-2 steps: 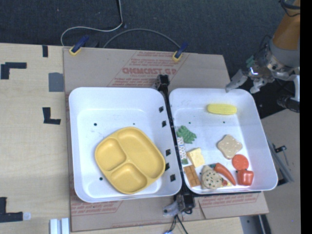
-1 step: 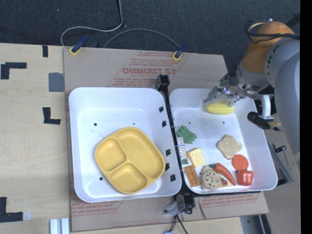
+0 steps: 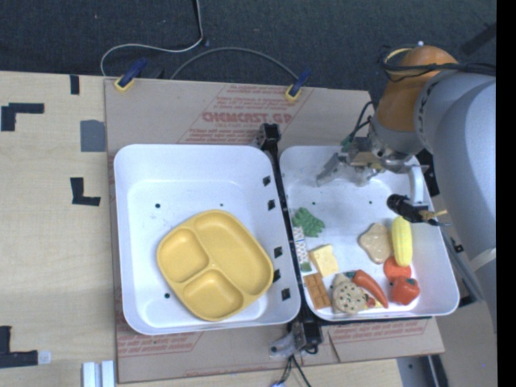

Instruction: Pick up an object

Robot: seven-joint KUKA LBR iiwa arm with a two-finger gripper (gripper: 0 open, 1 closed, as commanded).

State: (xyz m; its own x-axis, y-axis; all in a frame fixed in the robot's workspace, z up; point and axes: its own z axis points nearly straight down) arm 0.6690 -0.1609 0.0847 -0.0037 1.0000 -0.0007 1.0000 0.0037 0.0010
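While the hand (image 3: 343, 168) hangs with fingers apart, the right bin (image 3: 355, 204) holds 1 corn cob (image 3: 401, 241).

A light wooden bench (image 3: 48, 240) meets dark carpet (image 3: 266, 14), crossed by a thin cable (image 3: 196, 14).

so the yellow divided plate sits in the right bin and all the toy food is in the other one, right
Not quite. The camera view shows the yellow divided plate lying in the left bin, not the right one. The toy food, such as the corn cob, cookie and carrot, is in the other bin, the right bin, as you said.
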